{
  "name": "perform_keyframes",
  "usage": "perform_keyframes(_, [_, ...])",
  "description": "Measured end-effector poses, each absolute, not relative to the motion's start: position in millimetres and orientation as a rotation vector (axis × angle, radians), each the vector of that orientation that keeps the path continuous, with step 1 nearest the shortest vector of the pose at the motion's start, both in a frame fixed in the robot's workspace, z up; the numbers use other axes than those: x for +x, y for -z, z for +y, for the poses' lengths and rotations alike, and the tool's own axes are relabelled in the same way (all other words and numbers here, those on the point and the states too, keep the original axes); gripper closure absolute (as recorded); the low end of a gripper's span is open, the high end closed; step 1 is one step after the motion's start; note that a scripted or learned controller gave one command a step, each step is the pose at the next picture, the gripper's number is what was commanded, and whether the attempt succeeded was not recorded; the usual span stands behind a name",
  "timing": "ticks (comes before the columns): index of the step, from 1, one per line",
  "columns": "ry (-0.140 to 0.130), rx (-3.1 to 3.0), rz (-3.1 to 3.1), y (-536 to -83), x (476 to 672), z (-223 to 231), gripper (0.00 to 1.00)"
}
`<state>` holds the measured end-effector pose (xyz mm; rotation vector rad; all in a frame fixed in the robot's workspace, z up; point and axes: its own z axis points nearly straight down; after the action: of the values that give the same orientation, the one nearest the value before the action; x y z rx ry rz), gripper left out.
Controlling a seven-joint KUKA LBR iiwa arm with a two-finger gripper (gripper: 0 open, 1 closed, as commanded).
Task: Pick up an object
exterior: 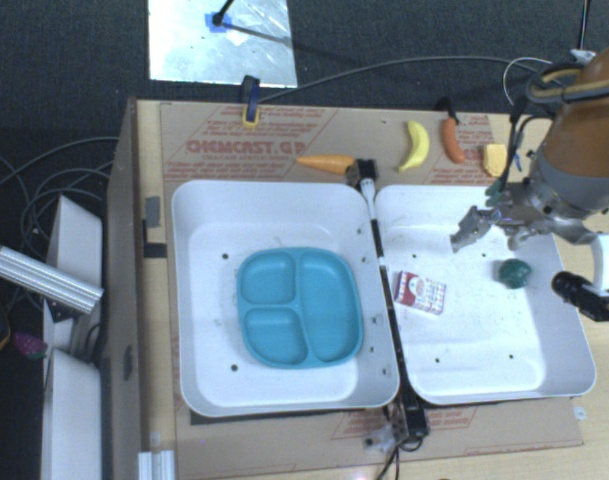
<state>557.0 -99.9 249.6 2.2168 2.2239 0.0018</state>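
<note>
The metal two-finger gripper (pixel 476 230) hangs over the right white bin (pixel 544 368); whether it is spread or clenched, I cannot tell. Below it lie a small white-and-red carton (pixel 420 293), its print unreadable, and a dark green round object (pixel 513 272). The brown board (pixel 284 138) reads "CHEMCAST GP".
</note>
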Motion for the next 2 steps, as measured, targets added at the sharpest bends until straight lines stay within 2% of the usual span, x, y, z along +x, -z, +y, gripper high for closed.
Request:
perform_keyframes(1, [0.000, 2.218, 2.220, -265, 600.8, -168, 0.00])
perform_keyframes(2, [0.002, 2.220, 2.221, -221, 601.5, -207, 0.00])
